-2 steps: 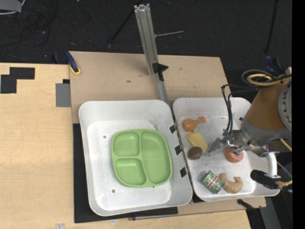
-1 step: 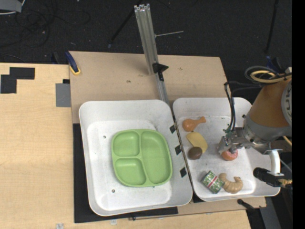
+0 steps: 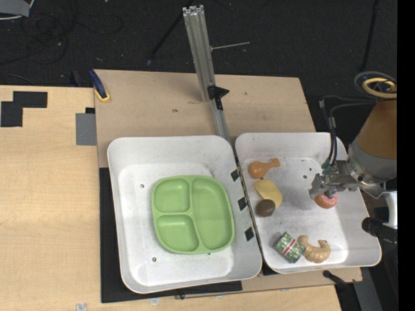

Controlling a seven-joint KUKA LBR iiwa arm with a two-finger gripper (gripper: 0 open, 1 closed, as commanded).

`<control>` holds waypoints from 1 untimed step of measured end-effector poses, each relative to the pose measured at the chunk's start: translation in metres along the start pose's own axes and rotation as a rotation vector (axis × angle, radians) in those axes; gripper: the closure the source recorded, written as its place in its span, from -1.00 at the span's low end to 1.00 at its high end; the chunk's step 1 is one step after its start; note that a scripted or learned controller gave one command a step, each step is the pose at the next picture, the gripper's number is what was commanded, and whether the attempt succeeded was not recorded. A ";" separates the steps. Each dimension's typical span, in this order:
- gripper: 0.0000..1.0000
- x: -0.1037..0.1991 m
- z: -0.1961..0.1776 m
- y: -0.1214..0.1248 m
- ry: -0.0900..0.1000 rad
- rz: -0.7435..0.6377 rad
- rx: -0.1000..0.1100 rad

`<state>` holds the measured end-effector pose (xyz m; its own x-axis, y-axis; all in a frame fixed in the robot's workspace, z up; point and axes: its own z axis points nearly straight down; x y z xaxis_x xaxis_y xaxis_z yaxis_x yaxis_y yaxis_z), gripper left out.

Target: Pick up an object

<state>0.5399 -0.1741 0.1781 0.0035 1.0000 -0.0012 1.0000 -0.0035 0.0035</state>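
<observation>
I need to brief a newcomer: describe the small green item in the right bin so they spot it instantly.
Start at the right white bin, then go to its near edge. The green can lies there on its side, touching the tan peanut-shaped toy. It is the one green thing in that bin, with a patterned label.

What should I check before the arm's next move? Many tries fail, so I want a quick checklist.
1. Gripper over the right bin: ok.
2. Gripper lined up with the pink thing: ok, right above it.
3. Pink thing seen between the fingers: cannot tell.
4. Room around the pink thing: ok, the yellow piece lies apart.
5. Green can and peanut-shaped toy out of the way: ok.
</observation>
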 end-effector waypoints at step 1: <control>1.00 0.003 -0.060 -0.004 0.000 -0.005 -0.001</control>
<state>0.5354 -0.1709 0.2385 -0.0016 1.0000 -0.0014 1.0000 0.0016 0.0044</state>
